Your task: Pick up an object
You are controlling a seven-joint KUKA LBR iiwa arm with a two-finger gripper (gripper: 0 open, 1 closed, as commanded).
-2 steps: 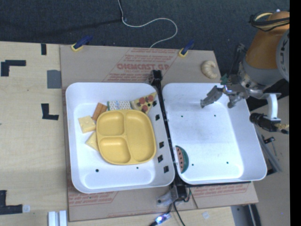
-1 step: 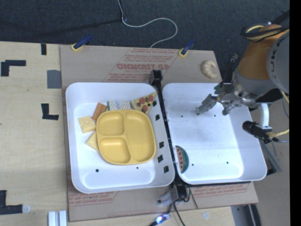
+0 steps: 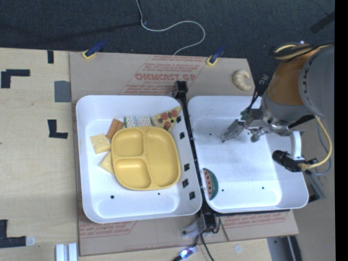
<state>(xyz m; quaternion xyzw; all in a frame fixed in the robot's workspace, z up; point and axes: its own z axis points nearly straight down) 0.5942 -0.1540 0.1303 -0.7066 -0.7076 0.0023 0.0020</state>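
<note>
Currently the gripper (image 3: 239, 132) is hovering over the right bin (image 3: 272, 197), fingers spread and holding nothing. Candidates are lying elsewhere: the watermelon slice (image 3: 210, 182) hugging that bin's left wall, the yellow plate (image 3: 145, 157) sitting in the left bin (image 3: 92, 200).

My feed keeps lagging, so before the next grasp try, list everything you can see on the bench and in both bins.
divided plate: one, yellow, three compartments, left bin, lying over smaller pieces
flat toy food pieces: several, tan, orange and patterned, left bin, poking out along the plate's left and top edges
watermelon slice: one, red and green, right bin, lower left edge by the divider
left bin: one, white, on the cardboard
right bin: one, white, beside the left bin
cardboard sheet: one, brown, under both bins
cream lump: one, on the cardboard above the right bin
gripper: one, grey, over the right bin's upper part
</note>
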